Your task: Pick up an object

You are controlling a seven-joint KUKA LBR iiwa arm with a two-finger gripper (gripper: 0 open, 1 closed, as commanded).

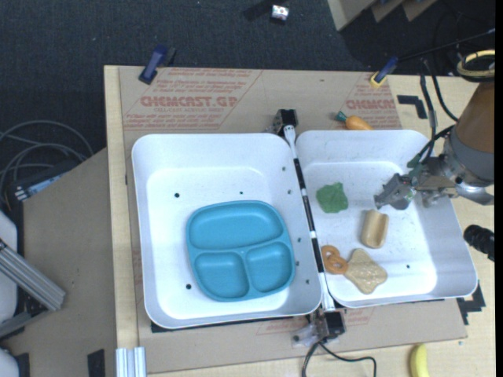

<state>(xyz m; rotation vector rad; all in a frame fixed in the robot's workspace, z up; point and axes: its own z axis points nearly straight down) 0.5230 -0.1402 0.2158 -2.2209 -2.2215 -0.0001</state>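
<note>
Viewing from above, I log:
Gripper (391, 197): over right bin (448, 250), closure I cannot tell.
Tan cylinder (375, 229): just below it.
Green lump (332, 198): left, open floor between.

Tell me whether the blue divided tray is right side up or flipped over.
Right side up. The blue tray lies flat in the left bin with its three hollow compartments facing up, nothing in them.

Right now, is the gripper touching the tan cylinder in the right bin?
Apart. The camera view shows white bin floor between the gripper and the tan cylinder, which lies below it, untouched.
</note>
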